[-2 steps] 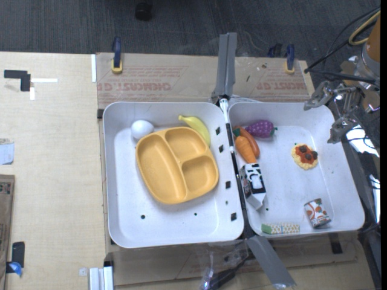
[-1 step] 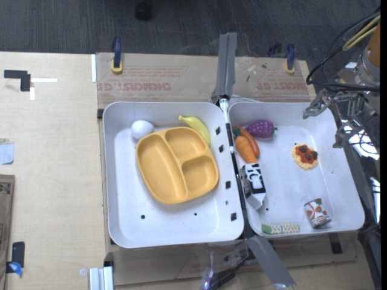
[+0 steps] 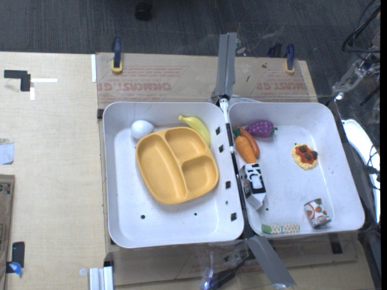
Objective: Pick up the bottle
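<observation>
Two white bins sat side by side on a sheet of cardboard (image 3: 163, 80), w/ a blue clamp (image 3: 116, 56) at the far left corner and another one (image 3: 289, 58) at the far right.

The bottle (image 3: 253, 183) was in the right bin (image 3: 344, 162). It lay on its side, black & white, right up against the bin's left wall, approx. halfway between the far and near edges. It ran far-to-near, slightly tilted. Just beyond its far end was an orange carrot (image 3: 247, 145), close to it or maybe touching; couldn't say which. A purple grape bunch (image 3: 260, 128) lay beside the carrot's far end.

Other bits in that bin:
- small yellow-and-red toy (image 3: 305, 156), towards the right, well apart from the bottle
- red & white can (image 3: 317, 213), near right corner
- pale strip (image 3: 281, 228) along the near wall

The left bin (image 3: 112, 180) held a yellow divided plate (image 3: 175, 165), w/ a white ball (image 3: 142, 128) at its far left edge and a banana (image 3: 196, 125) at its far right edge.

As for the gripper, I couldn't tell if it was released or clenched. Nothing was touching the bottle.
</observation>
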`<state>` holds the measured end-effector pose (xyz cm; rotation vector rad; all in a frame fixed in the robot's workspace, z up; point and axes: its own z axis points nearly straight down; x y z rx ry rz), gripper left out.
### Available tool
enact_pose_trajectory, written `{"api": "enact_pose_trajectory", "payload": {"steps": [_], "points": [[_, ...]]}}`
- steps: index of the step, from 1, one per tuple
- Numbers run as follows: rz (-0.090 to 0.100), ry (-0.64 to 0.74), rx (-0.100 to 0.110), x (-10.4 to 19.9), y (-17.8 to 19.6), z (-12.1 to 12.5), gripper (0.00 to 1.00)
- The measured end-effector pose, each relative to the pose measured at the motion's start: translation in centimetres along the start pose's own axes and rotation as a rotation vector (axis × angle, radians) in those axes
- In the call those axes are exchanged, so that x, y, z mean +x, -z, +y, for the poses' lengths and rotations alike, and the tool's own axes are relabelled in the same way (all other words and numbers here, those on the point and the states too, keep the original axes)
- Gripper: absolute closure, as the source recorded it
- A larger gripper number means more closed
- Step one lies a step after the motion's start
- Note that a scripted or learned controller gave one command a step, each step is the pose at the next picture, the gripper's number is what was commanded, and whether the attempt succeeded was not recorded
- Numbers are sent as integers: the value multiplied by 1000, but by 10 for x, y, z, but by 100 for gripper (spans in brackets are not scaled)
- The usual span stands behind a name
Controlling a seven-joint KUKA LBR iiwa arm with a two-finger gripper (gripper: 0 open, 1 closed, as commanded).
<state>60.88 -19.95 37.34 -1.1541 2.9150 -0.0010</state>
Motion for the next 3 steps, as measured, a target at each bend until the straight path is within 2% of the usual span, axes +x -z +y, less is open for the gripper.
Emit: {"api": "enact_pose_trajectory", "payload": {"steps": [1, 2, 3], "points": [[2, 25, -2, 44, -102, 11, 0], [0, 155, 0, 4, -10, -26, 0], [2, 173, -4, 60, -103, 27, 0]]}}
